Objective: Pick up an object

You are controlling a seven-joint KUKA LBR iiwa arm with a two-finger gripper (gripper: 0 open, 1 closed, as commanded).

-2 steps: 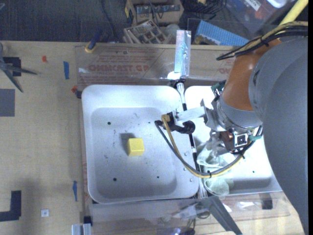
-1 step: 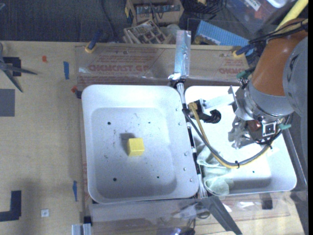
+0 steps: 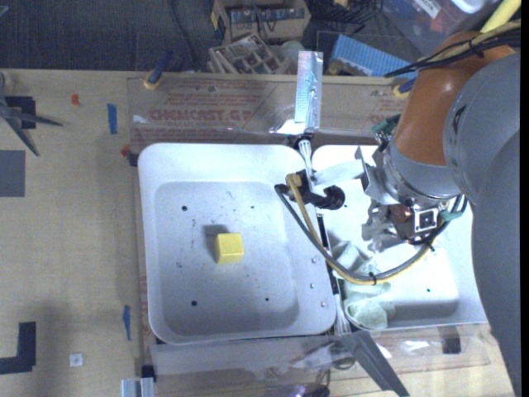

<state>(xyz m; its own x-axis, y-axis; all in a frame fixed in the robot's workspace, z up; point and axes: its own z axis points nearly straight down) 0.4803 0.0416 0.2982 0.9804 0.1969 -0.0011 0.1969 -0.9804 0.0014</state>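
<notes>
The arm's grey bulk covers much of the right-hand shallow white plastic bin (image 3: 430, 300). The claw (image 3: 376, 242) hangs low over that bin; its opening cannot be made out. The small yellow cube (image 3: 229, 247) lies in the left-hand white bin (image 3: 165, 168), well apart.

The left bin (image 3: 165, 180) is largely open floor, broken by a single yellow block (image 3: 229, 247) set near its middle; wide room is left on every side of the block, up to the raised rim. The right bin (image 3: 438, 300) is crowded: the arm (image 3: 463, 131) is hung over it, and black and yellow cables (image 3: 318, 230) are draped across the ridge between the bins, narrowing passage there
</notes>
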